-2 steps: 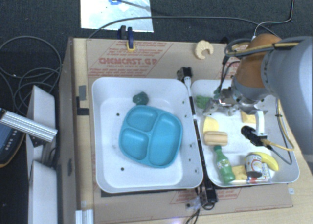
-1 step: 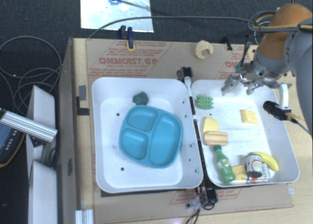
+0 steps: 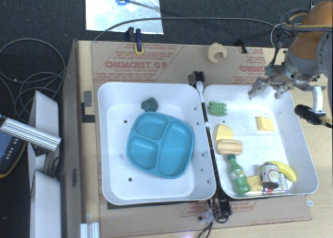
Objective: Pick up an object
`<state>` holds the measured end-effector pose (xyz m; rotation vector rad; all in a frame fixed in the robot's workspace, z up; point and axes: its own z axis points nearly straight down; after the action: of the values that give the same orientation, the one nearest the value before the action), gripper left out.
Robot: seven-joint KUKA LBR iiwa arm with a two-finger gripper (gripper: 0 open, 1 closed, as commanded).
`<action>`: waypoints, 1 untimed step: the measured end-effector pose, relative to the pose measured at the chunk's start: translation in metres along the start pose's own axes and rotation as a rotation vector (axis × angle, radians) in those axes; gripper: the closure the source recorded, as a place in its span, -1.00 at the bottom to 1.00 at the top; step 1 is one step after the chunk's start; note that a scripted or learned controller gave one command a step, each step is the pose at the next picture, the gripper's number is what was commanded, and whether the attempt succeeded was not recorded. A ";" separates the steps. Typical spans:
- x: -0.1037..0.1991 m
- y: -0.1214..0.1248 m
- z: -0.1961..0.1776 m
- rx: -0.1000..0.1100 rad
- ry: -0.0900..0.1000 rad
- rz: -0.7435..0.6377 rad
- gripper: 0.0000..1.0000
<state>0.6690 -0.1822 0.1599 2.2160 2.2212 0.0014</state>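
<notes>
My gripper [image 3: 269, 87] hangs over the far edge of the right bin [image 3: 307, 164], its two fingers spread open with nothing between them. In that bin I count seven things: one green toy [image 3: 217, 108] at the far left corner, one yellow block [image 3: 265, 123] mid-bin, one cheese wedge [image 3: 223, 131], one hot dog bun [image 3: 229, 146], one green bottle [image 3: 239, 175], one can [image 3: 271, 176] and one banana [image 3: 285, 171] near the front edge. The left bin [image 3: 112, 128] carries one blue divided plate [image 3: 158, 144] and one dark green lump [image 3: 150, 104].
</notes>
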 end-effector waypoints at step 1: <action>0.001 0.001 -0.011 -0.004 -0.002 -0.005 1.00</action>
<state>0.6703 -0.1816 0.1712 2.2078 2.2239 0.0037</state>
